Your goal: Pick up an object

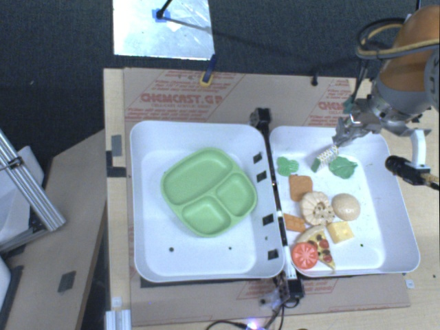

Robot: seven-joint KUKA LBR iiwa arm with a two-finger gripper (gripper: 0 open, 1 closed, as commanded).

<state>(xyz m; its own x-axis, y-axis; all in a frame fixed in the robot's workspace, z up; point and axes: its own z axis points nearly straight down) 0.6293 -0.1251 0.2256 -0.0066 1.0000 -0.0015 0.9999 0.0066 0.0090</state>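
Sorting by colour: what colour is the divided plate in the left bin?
Light green; the camera view shows the divided plate clearly.

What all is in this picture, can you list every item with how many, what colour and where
bins: 2, white, side by side on the bench
divided plate: 1, light green, in the left bin
leaf pieces: 2, green, top of the right bin
cracker: 1, orange, below the leaves
round slice: 1, cream, middle of the right bin
egg-like ball: 1, beige, beside the slice
cheese cube: 1, yellow, under the ball
tomato: 1, red, bottom of the right bin
pizza slice: 1, yellow and red, beside the tomato
arm: 1, grey and orange, upper right
claw: 1, grey, over the right bin's top
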